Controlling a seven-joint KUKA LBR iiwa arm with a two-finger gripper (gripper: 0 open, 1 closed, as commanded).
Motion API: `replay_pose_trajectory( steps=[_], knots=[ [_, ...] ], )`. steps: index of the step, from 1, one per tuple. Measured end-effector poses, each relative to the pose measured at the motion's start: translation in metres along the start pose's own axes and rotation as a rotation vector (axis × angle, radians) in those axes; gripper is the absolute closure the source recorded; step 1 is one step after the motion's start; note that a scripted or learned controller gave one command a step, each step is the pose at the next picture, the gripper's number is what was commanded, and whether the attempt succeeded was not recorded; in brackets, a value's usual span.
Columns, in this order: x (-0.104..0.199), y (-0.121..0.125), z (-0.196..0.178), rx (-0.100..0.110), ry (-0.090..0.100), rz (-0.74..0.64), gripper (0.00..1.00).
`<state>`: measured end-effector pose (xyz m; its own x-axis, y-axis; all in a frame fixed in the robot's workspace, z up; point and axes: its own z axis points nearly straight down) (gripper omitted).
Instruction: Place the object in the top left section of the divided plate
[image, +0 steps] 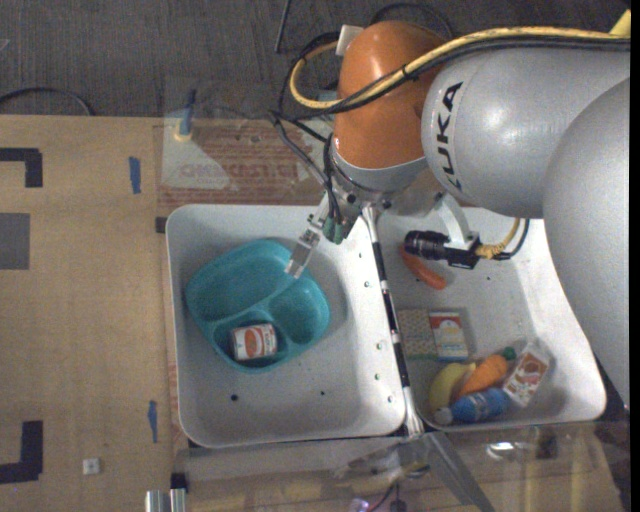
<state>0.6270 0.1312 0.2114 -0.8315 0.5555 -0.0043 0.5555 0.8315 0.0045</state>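
Overhead, the big grey arm (520, 130) with its orange band (385, 95) fills the upper right and reaches over the rim between the two bins. Beneath it the wooden counter (80, 300) carries strips of blue and black tape.

Next in size, the left white bin (280, 400) holds a teal divided plate (258, 300), which lies toward the bin's upper left part. The right white bin (560, 330) sits just beside it, their rims touching along the middle.

On the plate, a small can (255, 342) with a red label lies on its side in the lower section, near the plate's bottom edge.

The claw (302, 253) hangs over the plate's upper right rim, one slim finger pointing down toward the teal surface. Nothing is visible between its fingers, and how far they are spread cannot be told from this angle.

In the right bin lie a small card packet (448, 334), a banana (447, 383), a carrot (487, 372), a blue bottle (478, 407), a red and white pouch (527, 372), and an orange piece (425, 271) under the arm's black fitting.
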Motion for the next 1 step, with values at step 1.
replay_pose_trajectory(
  steps=[1],
  knots=[
    [-0.0015,0.0010,-0.0117,-0.006,-0.005,0.001,1.00]
  ],
)
